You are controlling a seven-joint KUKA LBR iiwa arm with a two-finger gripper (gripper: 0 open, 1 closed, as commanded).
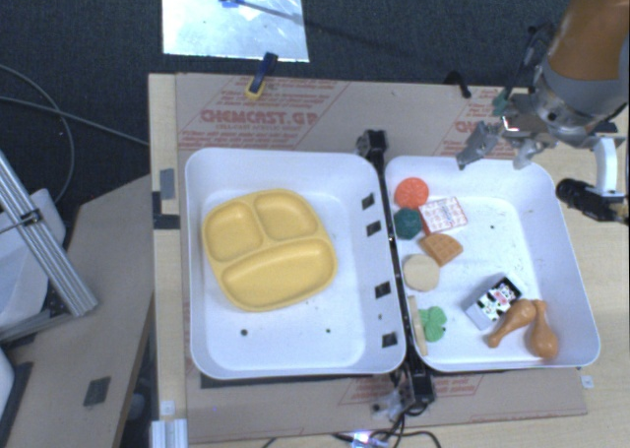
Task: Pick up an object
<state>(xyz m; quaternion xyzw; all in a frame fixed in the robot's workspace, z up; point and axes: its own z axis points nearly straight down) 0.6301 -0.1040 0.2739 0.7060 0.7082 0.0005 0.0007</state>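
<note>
My gripper (pixel 500 149) hangs over the far rim of the right bin (pixel 556 224), with its two fingers spread apart and nothing between them. Below it in the right bin lie several small items: an orange-red round piece (pixel 411 191), a dark teal piece (pixel 408 224), a white card with red print (pixel 442 213), a tan waffle-like wedge (pixel 442 248), a pale round disc (pixel 421 274), a green piece (pixel 431 322), a small black and white box (pixel 491 301) and a brown drumstick (pixel 525 325). All lie nearer the camera than the gripper.
The left bin (pixel 285 170) holds a yellow divided tray (pixel 269 248). A black hinge strip (pixel 386 239) runs between the bins. Cardboard (pixel 295 111) lies under both. A shiny sheet (pixel 233 1) lies on the floor beyond. An aluminium frame (pixel 39 239) stands at far left.
</note>
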